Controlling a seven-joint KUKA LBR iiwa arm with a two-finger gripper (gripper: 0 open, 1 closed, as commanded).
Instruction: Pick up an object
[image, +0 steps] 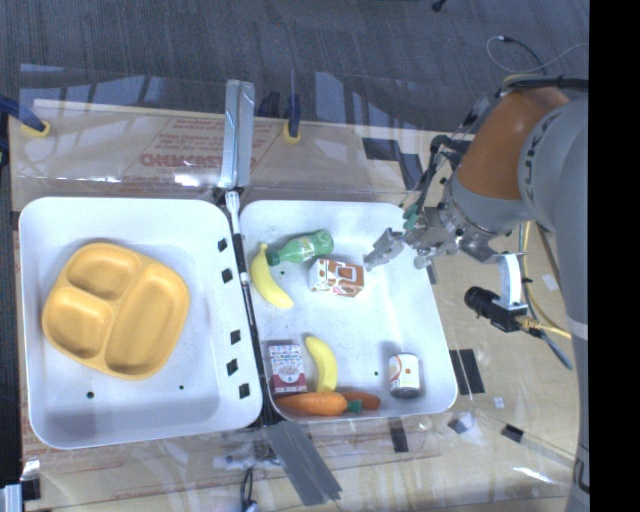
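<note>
Red printing runs across the clear plastic sheet (190, 150) that lies on the surface (500, 370) behind the two bins, but its letters are too blurred to read. The small red-and-white carton (336, 277) and the flat red-and-white packet (286, 364) both carry printed labels, and the small white can with a red label (404, 373) does too; none of that writing can be made out.

There are two shallow white bins. The left white bin (60, 400) holds one thing, a yellow plastic plate with three compartments (115, 308). The right white bin (430, 330) holds seven things: two yellow bananas, one green plastic bottle (298, 248), one carton, one packet, one can and one orange carrot (318, 403). The longer banana (267, 279) lies by the bin's left wall, just below the bottle, with the carton just to their right. The shorter banana (322, 362) lies near the front, touching the packet on its left, and the carrot lies along the front wall below both. The can stands near the front right corner, apart from the rest.

The grey gripper (381, 249) hangs over the right bin's far right part, to the right of the carton. Whether its fingers are open or closed cannot be told, and nothing is seen between them.
</note>
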